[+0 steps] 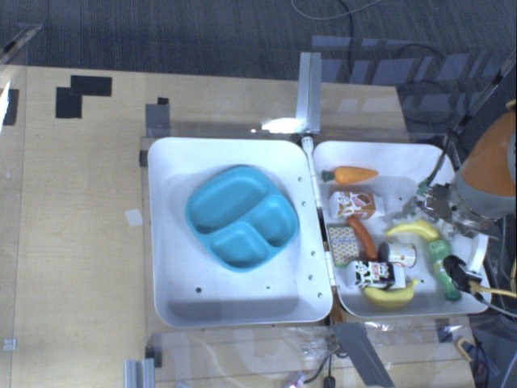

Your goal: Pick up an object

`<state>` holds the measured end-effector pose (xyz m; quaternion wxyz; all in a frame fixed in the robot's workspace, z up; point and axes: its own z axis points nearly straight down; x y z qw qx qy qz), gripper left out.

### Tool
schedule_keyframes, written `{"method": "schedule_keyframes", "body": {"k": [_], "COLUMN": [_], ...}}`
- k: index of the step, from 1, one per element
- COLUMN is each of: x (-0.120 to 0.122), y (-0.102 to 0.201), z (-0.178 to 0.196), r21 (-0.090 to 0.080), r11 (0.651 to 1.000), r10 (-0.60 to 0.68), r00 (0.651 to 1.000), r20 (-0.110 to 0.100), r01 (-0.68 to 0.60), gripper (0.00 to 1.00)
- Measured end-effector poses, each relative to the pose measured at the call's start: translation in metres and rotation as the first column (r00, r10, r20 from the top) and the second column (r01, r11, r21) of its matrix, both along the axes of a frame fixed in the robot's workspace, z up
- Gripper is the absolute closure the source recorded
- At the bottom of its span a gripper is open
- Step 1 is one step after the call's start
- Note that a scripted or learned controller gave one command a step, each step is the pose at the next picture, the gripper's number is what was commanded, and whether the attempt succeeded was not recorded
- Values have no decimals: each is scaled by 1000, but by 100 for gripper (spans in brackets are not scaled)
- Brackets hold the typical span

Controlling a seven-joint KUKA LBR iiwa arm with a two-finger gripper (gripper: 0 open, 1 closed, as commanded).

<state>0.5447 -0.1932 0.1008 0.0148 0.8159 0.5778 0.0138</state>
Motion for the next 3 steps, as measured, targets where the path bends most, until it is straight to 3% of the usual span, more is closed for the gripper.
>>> {"method": "schedule_keyframes", "body": {"k": [1,2,3], "x": [3,3,5], "y": [1,1,-1], "z": [12,12,-11], "r21": [-1,-1,3], "r11": [1000,1000,996], "r10": [4,4,87], "r00": [1000,1000,996], "r20": [7,6,-29], "r01": [-4,-4,-87], "gripper": [100,0,0]}}
